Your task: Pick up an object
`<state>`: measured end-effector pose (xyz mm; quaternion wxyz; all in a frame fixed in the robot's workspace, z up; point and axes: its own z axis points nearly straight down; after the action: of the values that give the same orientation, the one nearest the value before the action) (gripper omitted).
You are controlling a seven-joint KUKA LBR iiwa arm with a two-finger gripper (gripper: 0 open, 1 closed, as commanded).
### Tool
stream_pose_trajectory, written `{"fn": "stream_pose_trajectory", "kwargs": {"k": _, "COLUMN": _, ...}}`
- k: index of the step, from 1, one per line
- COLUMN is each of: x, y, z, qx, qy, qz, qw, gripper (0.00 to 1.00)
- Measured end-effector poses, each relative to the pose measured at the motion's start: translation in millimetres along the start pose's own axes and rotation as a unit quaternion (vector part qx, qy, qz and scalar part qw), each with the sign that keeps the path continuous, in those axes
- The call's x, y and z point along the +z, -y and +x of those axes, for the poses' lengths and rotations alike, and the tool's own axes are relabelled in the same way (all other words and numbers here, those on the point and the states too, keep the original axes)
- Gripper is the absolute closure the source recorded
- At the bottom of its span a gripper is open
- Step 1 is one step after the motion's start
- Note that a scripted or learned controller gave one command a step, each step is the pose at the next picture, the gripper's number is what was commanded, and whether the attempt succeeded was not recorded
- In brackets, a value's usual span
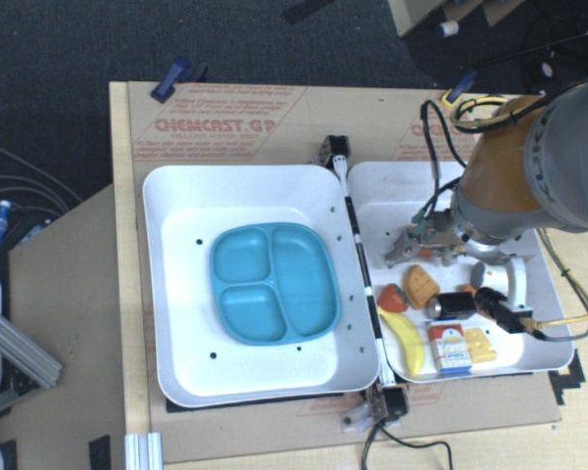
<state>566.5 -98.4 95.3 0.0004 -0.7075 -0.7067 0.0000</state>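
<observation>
Arm low over the right bin
The gripper hangs above the bin's bare floor; its grip state cannot be told. The banana, bread piece and box lie nearby.

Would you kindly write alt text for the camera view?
A grey and orange robot arm reaches into the right white bin above a banana and other toy foods. The left bin holds a blue divided plate.

two white bins lie side by side on the bench.
</observation>
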Motion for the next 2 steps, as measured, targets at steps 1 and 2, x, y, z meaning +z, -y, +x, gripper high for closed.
{"fn": "stream_pose_trajectory", "kwargs": {"k": 1, "x": -9.8, "y": -0.3, "z": 0.2, "qx": 0.000, "qy": 0.000, "qz": -0.001, "qw": 1.0000, "gripper": 1.00}}
{"fn": "stream_pose_trajectory", "kwargs": {"k": 2, "x": -9.8, "y": -0.3, "z": 0.2, "qx": 0.000, "qy": 0.000, "qz": 0.000, "qw": 1.0000, "gripper": 0.00}}
